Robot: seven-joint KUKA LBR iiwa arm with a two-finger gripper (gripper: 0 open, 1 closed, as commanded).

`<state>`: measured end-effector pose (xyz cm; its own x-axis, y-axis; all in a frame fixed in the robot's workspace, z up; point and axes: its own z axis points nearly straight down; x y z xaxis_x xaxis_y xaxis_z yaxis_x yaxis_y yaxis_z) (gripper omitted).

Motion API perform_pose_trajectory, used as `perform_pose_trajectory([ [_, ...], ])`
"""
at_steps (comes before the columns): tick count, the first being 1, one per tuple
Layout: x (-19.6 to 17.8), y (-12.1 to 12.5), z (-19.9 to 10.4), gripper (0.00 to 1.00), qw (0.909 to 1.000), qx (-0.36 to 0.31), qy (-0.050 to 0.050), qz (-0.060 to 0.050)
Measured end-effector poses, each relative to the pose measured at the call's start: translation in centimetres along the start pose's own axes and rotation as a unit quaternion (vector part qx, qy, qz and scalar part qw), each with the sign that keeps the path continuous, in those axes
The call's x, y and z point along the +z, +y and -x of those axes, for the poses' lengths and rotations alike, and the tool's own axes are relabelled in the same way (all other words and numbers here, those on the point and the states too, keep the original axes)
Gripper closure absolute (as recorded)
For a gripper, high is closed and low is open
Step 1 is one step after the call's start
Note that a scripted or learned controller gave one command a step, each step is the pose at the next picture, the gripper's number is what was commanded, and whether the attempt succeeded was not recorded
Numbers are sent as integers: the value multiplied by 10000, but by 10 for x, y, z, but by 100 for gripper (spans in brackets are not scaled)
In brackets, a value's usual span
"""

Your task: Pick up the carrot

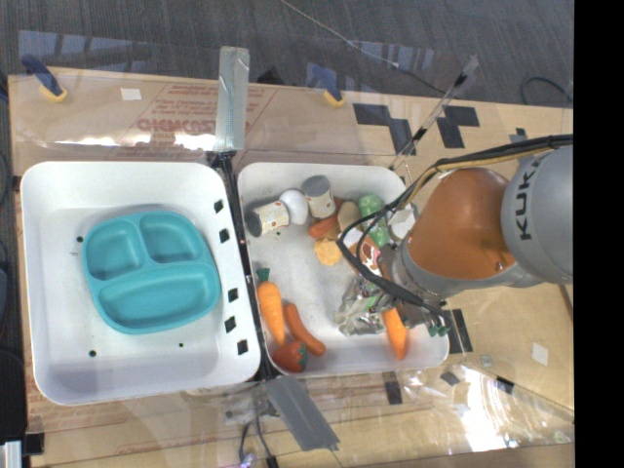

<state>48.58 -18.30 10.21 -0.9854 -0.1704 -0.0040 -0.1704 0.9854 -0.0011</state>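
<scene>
Right-hand bin (292, 178) of the two white bins on the tabletop, with the arm reaching in from the right. The pincer (375, 312) stands low over the bin's lower right quarter; whether it is open or closed cannot be told, as cables and the wrist crowd it. Two orange carrot-like pieces lie in this bin. One carrot (395, 331) lies just right of the pincer, perhaps touching it, near the bin's front wall, its long axis running roughly top to bottom of the view. A second carrot (270, 310) lies well to the left, against the wall shared with the left bin (39, 261), also lengthwise up-down, beside a red pepper-like piece (297, 344). Judged nearer, the first leaves little room toward the front rim. A teal divided plate (148, 269) sits in the left bin.
</scene>
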Motion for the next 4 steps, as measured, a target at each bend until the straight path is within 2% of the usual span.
perform_pose_trajectory([
  [1,-71,-17,25,100,9970,-775,-5,-7],
  [2,-140,-30,15,100,9904,-1382,-8,-17],
  [3,-160,-27,-4,100,9583,-2856,2,-3],
  [4,-162,-26,1,100,9042,-4271,-11,-12],
])
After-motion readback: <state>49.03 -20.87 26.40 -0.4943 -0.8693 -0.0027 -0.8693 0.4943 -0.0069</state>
